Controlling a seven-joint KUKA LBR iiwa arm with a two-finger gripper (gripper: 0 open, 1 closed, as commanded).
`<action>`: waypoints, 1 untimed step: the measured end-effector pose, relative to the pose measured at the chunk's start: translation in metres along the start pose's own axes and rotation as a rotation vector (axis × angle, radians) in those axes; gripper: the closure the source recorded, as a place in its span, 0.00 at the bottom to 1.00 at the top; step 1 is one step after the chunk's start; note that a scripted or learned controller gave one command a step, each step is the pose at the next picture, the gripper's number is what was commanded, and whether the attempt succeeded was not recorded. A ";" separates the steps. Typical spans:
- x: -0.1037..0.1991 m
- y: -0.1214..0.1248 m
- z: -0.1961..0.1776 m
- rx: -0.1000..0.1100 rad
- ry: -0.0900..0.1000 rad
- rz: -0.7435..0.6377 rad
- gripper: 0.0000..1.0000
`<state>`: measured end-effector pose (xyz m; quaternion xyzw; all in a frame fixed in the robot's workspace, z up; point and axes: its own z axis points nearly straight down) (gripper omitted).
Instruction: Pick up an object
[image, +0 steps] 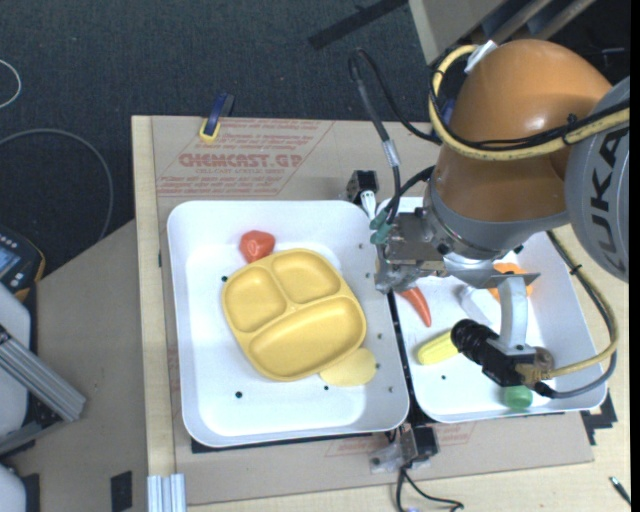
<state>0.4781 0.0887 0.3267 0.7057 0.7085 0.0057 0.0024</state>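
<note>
My gripper (398, 272) hangs under the big orange-banded wrist, over the wall between the two bins. A red-orange chili-shaped piece (419, 305) pokes out just below it at the left edge of the right bin (570, 300); whether it is touched or held is hidden by the gripper body. A small yellow piece (433, 350) lies a little further toward the front. In the left bin (190, 300) rests a yellow divided plate (292, 312), with a small red piece (257, 244) behind it.
A pale yellow flat piece (352, 370) sticks out from under the plate's front right edge. In the right bin, a green piece (517, 398) lies near the front wall and an orange piece (511, 270) shows beside the wrist. The arm covers much of that bin.
</note>
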 end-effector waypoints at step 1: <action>-0.021 0.003 -0.084 -0.001 -0.003 0.004 1.00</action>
